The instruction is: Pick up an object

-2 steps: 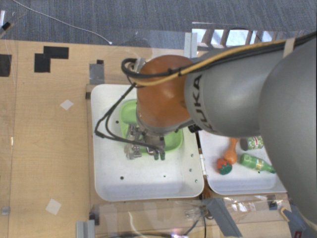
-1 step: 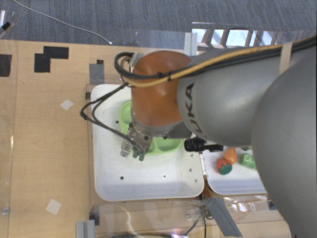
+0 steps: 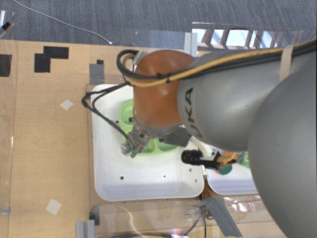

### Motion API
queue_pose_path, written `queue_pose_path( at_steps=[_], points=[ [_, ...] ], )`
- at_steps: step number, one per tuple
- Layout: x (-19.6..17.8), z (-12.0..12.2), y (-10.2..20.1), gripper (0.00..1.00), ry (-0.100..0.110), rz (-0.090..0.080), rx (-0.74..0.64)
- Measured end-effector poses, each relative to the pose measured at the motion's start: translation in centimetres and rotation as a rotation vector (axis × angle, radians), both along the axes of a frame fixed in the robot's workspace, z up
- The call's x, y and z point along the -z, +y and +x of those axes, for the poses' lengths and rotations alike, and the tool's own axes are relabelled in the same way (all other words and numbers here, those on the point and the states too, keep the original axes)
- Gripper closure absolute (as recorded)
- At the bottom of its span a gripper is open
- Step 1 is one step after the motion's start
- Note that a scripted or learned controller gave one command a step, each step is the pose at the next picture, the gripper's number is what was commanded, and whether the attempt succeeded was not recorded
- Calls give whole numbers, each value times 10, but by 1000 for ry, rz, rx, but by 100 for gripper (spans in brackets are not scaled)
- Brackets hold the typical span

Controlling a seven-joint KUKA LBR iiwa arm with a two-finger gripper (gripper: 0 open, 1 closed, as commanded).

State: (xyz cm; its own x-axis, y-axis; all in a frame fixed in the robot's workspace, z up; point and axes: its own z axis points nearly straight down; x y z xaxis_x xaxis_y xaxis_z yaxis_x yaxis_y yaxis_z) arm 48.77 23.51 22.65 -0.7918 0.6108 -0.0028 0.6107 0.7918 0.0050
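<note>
Since the end effector point(image 3: 132, 147) sits low in the left bin point(image 3: 148, 182), at the edge of the green object point(image 3: 126, 113), apart or together I cannot tell, it should straddle that rim squarely before lifting.

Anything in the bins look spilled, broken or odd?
Nothing stands out. A light green object lies in the left bin under the pincer; an orange piece and a teal piece sit in the right bin. The arm hides much.

The grey arm point(image 3: 237, 108) reaches in from the right; its gripper point(image 3: 132, 147) points down and leftward.
</note>
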Motion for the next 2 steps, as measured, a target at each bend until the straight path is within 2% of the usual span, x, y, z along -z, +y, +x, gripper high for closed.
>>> queue_pose_path(
  at_steps=[1,2],
  points=[
    [0,0,-6,100,0,-1,-232],
    [23,0,0,100,-1,-2,-507]
  ],
)
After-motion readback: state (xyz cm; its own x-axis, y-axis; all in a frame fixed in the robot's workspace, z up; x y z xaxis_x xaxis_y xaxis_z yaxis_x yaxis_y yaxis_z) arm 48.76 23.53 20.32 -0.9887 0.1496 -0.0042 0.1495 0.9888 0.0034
